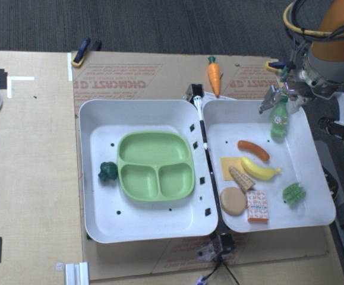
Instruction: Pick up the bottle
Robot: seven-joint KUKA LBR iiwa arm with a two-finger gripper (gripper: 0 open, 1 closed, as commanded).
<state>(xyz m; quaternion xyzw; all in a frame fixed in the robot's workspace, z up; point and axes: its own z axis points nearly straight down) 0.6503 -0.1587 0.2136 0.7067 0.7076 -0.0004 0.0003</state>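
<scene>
The 2 bins (142,114) are white with small black dots. In the left one lies a light green tray (157,165) of 3 compartments, and just left of that tray a dark green broccoli (107,171). Right of the tray come a red sausage (253,149), a yellow banana (259,170), a tan waffle-patterned cone (240,178), a beige cookie (233,201), a red-and-white carton (256,206), a green leafy piece (293,193) and a pale green translucent bottle (279,120). Above the tray's right side lies an orange carrot (214,76) with a green top, on brown cardboard (136,79) printed in red.
</scene>
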